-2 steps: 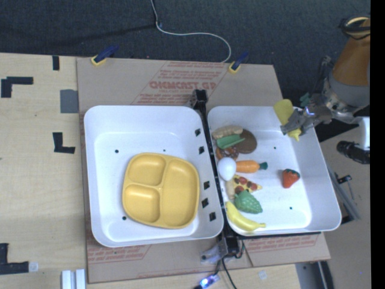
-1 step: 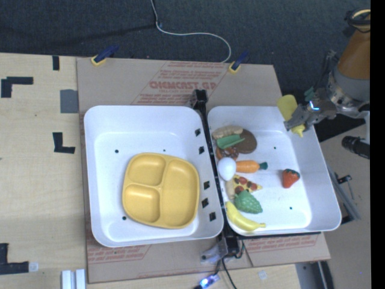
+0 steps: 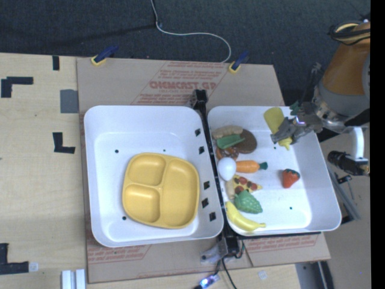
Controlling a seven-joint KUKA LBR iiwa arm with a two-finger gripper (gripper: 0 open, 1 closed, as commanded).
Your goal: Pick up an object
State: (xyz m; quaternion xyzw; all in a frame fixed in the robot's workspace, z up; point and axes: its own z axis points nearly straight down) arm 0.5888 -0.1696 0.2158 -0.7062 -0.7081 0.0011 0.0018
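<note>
Glossy plastic banana (image 3: 243,220) curves at the right bin's (image 3: 313,218) six o'clock edge.
Beside it lie a knobbly green vegetable (image 3: 248,202), smooth white egg (image 3: 227,168), carrot (image 3: 248,167) and strawberry (image 3: 290,177). A matte yellow divided plate (image 3: 161,189) fills the left bin (image 3: 99,137). The claw (image 3: 283,136) reaches in from three o'clock over a yellow block (image 3: 275,119) at one o'clock; its grip I cannot tell.
</note>
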